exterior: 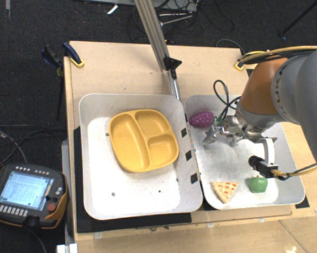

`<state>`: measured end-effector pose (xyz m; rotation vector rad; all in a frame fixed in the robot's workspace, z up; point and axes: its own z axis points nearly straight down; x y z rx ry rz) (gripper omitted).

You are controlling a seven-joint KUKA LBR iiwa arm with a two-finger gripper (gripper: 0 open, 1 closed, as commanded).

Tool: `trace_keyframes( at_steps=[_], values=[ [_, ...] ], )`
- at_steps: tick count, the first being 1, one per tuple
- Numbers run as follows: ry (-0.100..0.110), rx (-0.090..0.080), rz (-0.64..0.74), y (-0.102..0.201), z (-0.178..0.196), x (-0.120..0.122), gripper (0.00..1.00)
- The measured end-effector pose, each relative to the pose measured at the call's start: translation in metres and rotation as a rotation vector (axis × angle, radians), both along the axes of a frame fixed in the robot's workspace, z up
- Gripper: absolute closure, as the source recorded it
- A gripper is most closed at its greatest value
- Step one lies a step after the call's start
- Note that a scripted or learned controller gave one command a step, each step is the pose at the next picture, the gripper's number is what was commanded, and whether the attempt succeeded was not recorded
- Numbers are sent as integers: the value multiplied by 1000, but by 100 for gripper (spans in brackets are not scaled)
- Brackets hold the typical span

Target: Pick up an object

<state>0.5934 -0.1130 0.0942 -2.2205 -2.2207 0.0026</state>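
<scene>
We are counting three small objects in the right shallow white bin [290,157]: one purple grape cluster [201,119], one triangular waffle-patterned pizza slice [224,190] and one green apple-shaped toy [258,184]. One yellow three-compartment plastic plate [143,139] is lying in the left white bin [95,141]. Both bins are sitting on a tan bench [121,67] over dark carpet [26,104], beside one teach pendant [26,194]. The two-finger gripper [213,135] is hanging over the right bin with nothing between its fingers; we cannot tell how far they are spread. The grape cluster is lying just beside the jaws, up-left; the slice and toy are lying well apart, below.
</scene>
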Motion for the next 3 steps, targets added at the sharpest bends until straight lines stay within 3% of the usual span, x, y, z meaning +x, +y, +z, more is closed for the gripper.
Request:
trace_keyframes(
  at_steps=[1, 3],
  values=[
    [-4, -1, 0, 0, 12, 1, 100],
    [-10, -1, 2, -3, 138, -3, 100]
  ],
)
